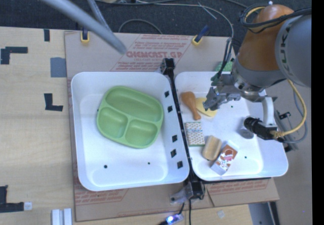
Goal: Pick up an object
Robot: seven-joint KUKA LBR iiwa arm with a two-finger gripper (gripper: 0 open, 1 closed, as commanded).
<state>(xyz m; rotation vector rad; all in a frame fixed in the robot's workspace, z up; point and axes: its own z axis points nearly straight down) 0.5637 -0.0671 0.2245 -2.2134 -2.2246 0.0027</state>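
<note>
Gripper point(212, 102) low over yellow piece point(207, 111), nine o'clock in right bin point(268, 168); finger spread and hold impossible to tell. Approach step, probably; next, closing squarely.

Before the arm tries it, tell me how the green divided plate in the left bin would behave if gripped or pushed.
The green plate looks like stiff moulded plastic, so probably light and rigid. It lies flat in the left bin, so a push would likely slide it rather than tip it. Its low rim offers little to pinch.
</note>
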